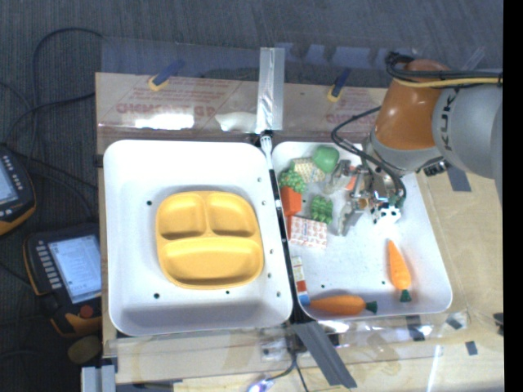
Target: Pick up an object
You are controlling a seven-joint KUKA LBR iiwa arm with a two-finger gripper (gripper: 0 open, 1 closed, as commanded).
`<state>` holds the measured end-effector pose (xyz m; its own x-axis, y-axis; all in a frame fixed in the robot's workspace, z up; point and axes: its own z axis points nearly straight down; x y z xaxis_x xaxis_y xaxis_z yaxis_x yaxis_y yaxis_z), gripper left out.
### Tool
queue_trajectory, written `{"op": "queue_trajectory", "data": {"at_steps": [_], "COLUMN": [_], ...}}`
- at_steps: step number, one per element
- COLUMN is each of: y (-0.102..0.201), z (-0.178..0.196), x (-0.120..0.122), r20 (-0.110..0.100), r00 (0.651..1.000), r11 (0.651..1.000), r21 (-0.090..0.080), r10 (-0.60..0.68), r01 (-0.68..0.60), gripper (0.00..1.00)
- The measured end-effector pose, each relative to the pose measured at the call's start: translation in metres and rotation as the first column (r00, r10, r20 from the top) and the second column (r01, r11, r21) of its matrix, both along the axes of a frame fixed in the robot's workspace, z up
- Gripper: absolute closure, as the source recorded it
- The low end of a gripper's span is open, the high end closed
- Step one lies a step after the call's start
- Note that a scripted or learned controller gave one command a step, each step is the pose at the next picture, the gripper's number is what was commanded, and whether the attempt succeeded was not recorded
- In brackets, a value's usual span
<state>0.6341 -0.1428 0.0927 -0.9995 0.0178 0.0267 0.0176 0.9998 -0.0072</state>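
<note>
Two shallow white bins lie side by side on the bench. The left bin (122, 219) holds a single yellow plastic tray with three compartments (209, 237), its long axis running across the frame and its one wide compartment toward the bottom.

The right bin (429, 243) holds the small objects. We count two orange toy carrots with green stubs. One carrot (398, 268) lies near the right wall of the bin, its long axis close to vertical in the frame, green end pointing toward the bottom. The other carrot (339, 305) rests along the lower wall, long axis horizontal, green end pointing right. The two are near each other but apart.

In the upper left part of this bin we see a cluster: one round green ball (326, 158), one pale corn-like piece (304, 170), two leafy green pieces (292, 180) and (321, 209), a short orange piece (291, 199), and one flat card with a red-and-white pattern (308, 232). One black-and-white die (388, 213) sits right of centre.

The grey arm with its orange band (409, 113) enters from the upper right. Its gripper (355, 207) hangs over the middle of the right bin, just left of the die. We cannot tell whether its pincer is open or closed, and we see no object between its tips.
</note>
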Motion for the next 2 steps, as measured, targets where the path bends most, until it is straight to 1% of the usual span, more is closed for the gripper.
{"op": "queue_trajectory", "data": {"at_steps": [1,2], "y": [-0.056,-0.064], "z": [-0.002,-0.001], "x": [-0.098,-0.129], "r20": [0.038,0.045], "r00": [0.998,0.999], "r11": [0.999,1.000], "r21": [-0.001,0.000], "r10": [0.045,0.017], "r01": [-0.045,-0.017], "gripper": [0.00,0.00]}}
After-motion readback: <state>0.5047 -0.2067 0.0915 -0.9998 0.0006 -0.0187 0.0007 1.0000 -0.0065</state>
